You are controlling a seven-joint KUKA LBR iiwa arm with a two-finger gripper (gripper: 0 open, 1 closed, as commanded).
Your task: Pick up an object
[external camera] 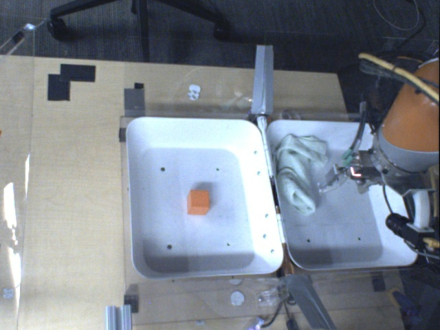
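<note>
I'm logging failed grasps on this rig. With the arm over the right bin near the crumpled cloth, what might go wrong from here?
1. The crumpled pale green-white cloth is soft and bunched, so the hand beside it may pinch only a fold and let it slip.
2. The cloth lies against the right white bin's left wall, so the hand could hit the divider.
3. The small orange cube sits in the left white bin, far from the hand.

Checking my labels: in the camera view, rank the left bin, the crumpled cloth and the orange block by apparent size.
Largest to smallest:
1. left bin
2. crumpled cloth, in the right bin
3. orange block, inside the left bin
</note>
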